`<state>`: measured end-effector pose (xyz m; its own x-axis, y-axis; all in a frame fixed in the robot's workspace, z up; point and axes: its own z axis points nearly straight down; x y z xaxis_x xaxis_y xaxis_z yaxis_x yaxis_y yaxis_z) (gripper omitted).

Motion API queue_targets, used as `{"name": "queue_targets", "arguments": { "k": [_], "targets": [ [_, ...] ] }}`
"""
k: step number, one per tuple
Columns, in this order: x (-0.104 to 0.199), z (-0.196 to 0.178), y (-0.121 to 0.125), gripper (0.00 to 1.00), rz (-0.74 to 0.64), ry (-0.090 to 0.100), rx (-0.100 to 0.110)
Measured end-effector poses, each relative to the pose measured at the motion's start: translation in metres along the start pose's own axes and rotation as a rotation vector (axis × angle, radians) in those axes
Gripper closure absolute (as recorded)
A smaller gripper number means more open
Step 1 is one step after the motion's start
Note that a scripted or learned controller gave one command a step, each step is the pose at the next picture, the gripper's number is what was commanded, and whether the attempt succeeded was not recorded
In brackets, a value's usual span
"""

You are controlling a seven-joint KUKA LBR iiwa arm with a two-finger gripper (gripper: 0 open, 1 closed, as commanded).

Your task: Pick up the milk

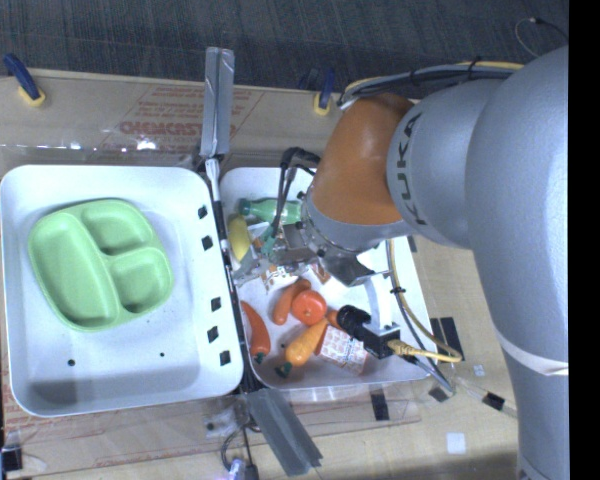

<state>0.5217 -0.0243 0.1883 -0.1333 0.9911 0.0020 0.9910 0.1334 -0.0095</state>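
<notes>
End effector (285, 253) is working low in the right shallow white bin (405, 373), amid 2 orange carrots (280, 306) and a red tomato (309, 308). Small printed milk carton (278, 273) seems to be lying just beneath it. Grip state: cannot tell. Best to be centring over the carton, avoiding the yellow banana (239, 238).

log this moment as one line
grey arm with orange band over right white bin | sectioned green plate in left white bin
</notes>
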Motion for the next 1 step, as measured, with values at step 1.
{"name": "queue_targets", "arguments": {
  "k": [1],
  "targets": [
    [-0.0002,-0.0062,0.0005,1.00,-0.006,0.001,0.009]
  ]
}}
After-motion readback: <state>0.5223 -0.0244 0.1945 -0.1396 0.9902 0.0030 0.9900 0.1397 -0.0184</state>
